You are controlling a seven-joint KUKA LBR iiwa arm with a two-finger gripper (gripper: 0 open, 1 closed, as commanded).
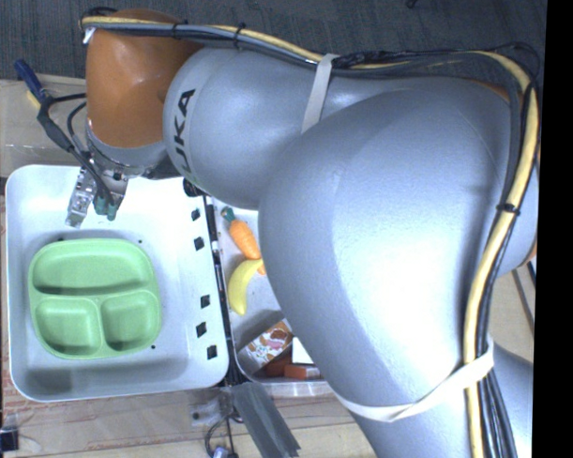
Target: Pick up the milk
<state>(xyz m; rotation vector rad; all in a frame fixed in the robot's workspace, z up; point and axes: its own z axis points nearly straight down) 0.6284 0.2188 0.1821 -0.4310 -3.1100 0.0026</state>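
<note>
My gripper (91,205) hangs over the back of the left bin (19,374), just above the far rim of a green compartment tray (95,296). It stands open, with bare white bin floor showing between its fingers. A small carton with brown and white print (268,345), which may be the milk, lies in the right bin (253,374) near its front edge. It is partly hidden under my arm (380,227). The gripper is far to the left of the carton and not touching it.
An orange carrot (243,239) and a yellow banana (241,283) lie in the right bin beside the divider (209,286). A red item (298,371) sits next to the carton. My bulky arm covers most of the right bin.
</note>
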